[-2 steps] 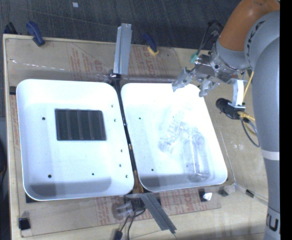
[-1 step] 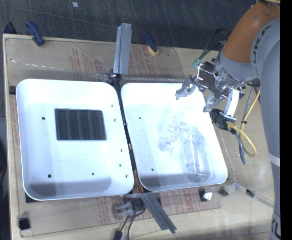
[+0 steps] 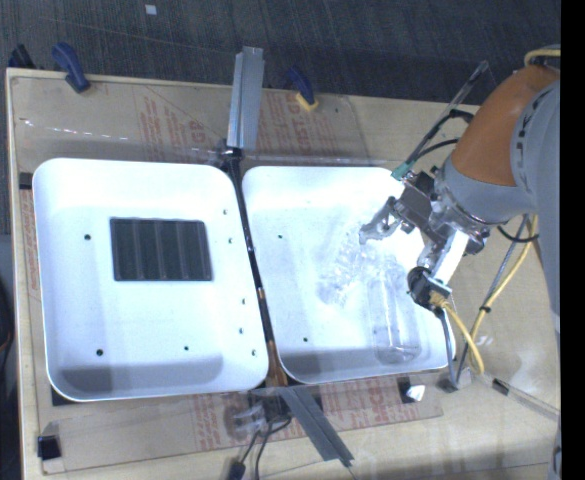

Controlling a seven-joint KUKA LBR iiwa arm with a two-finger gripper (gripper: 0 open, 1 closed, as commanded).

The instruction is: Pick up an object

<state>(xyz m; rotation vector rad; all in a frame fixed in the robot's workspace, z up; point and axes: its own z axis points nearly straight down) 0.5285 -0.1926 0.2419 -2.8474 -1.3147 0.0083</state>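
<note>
My gripper [image 3: 400, 259] hangs over the right part of the right bin [image 3: 302, 193], its wrist coming in from the right. Its two fingers [image 3: 376, 230] stand apart, so it is open, and I see nothing gripped between them. Just below and left of it lie clear plastic objects: a crumpled transparent piece [image 3: 344, 265] and a clear bottle [image 3: 392, 320] lying toward the bin's front right corner. Both are faint against the white floor. A dark grey ribbed rectangular block [image 3: 161, 249] lies flat in the left bin [image 3: 72, 183].
The two bins meet at a dark divider [image 3: 253, 268] with a metal bar [image 3: 244, 98] behind it. Blue clamps [image 3: 72, 68] hold the board's back edge. Cables [image 3: 492, 298] hang by the arm at the right.
</note>
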